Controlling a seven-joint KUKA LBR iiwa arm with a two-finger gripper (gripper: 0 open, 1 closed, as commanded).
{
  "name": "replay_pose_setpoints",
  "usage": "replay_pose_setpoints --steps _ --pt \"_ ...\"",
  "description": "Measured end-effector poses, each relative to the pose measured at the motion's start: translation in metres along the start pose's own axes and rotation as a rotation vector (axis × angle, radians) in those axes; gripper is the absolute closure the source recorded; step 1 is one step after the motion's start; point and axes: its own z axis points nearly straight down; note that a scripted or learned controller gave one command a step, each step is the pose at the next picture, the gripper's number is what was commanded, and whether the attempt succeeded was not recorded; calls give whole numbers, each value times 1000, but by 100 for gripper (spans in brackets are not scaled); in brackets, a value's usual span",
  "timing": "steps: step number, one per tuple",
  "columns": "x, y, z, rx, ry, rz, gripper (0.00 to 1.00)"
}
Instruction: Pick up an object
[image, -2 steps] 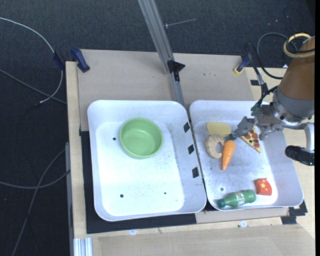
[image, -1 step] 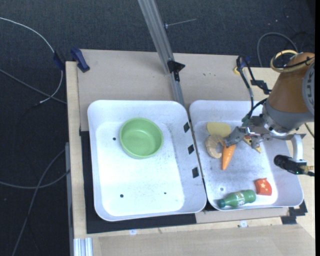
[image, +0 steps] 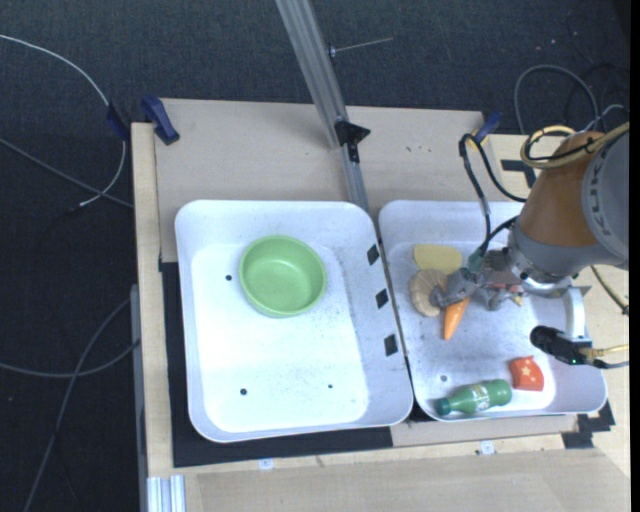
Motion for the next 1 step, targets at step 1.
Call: replay_pose_setpoints --steps 1 --pt "1 2 -16 -9 0 0 100"
